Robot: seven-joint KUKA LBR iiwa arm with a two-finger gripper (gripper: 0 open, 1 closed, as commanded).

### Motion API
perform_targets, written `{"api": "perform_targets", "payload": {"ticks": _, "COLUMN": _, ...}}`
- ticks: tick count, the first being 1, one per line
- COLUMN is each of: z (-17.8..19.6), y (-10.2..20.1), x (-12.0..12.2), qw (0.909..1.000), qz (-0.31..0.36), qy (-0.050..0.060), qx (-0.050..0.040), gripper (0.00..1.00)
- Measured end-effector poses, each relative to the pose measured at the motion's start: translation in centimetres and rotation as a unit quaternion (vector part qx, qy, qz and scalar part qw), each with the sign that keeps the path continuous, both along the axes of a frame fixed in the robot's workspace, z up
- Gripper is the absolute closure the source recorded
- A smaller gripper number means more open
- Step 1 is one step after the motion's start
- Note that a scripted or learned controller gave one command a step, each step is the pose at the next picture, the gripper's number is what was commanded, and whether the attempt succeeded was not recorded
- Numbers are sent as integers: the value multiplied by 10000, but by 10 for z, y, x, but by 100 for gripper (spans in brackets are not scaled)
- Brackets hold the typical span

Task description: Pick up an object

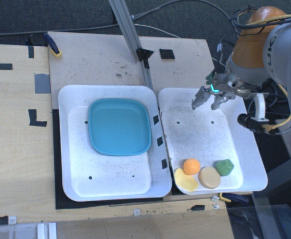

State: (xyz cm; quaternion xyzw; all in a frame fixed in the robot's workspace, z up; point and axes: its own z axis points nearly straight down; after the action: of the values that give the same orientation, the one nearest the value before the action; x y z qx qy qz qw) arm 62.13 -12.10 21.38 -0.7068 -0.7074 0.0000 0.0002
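Near edge of the right bin (pixel 244 133): a yellow piece (pixel 185 181), orange ball (pixel 191 166), tan disc (pixel 209 177) and green piece (pixel 225 167) are lying clustered. Left bin (pixel 70 133): a blue plate (pixel 119 126) is resting inside. Far end: the fingers (pixel 208 100) are hanging spread apart, gripping nothing.

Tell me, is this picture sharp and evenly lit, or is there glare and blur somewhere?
Camera view: mostly sharp and evenly lit; the blue plate and the small objects at the right bin's near edge read clearly. The white bins look bright but keep their specks. The gripper is slightly soft, and a small glare spot sits at the top edge.
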Motion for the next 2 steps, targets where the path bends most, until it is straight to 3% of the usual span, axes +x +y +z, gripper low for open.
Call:
{"api": "perform_targets", "payload": {"ticks": 1, "z": 0, "y": 0, "x": 0, "qw": 10000, "qz": 0, "qy": 1, "qx": 0, "gripper": 0}}
{"api": "perform_targets", "payload": {"ticks": 2, "z": -61, "y": 5, "x": 4, "qw": 10000, "qz": 0, "qy": 28, "qx": 2, "gripper": 0}}
